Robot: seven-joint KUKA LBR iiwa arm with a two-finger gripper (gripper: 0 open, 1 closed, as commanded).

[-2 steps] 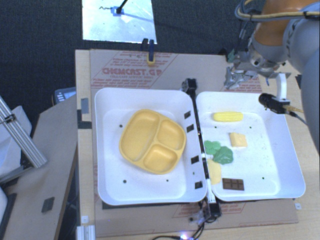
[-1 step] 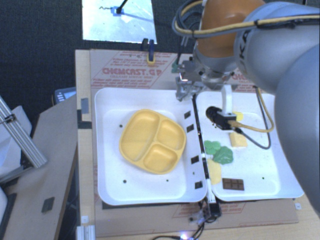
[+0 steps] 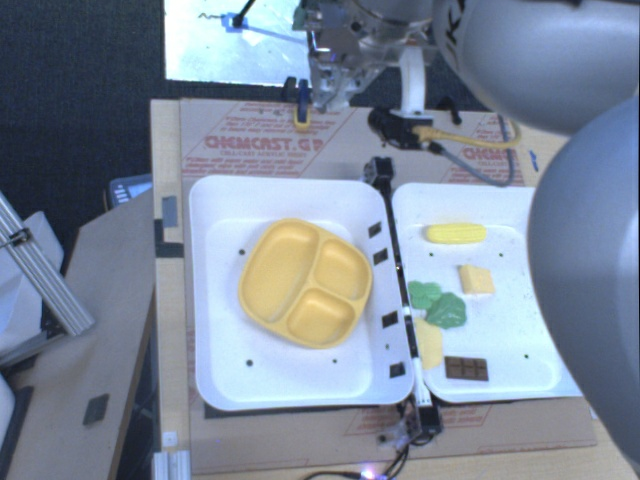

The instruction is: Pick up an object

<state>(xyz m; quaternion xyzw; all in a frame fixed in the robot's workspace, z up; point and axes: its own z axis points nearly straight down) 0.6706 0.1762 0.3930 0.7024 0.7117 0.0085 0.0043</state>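
Nearest, a flat brown chocolate-bar piece [image 3: 466,369] is judged light, stiff and graspable by its edges; the pincer's [image 3: 325,93] state cannot be told.

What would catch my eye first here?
The big grey arm looming across the top and right, with its gripper beyond the bins. Next, a yellow divided plate in the left bin. The right bin holds small toy foods: corn, lettuce, chocolate.
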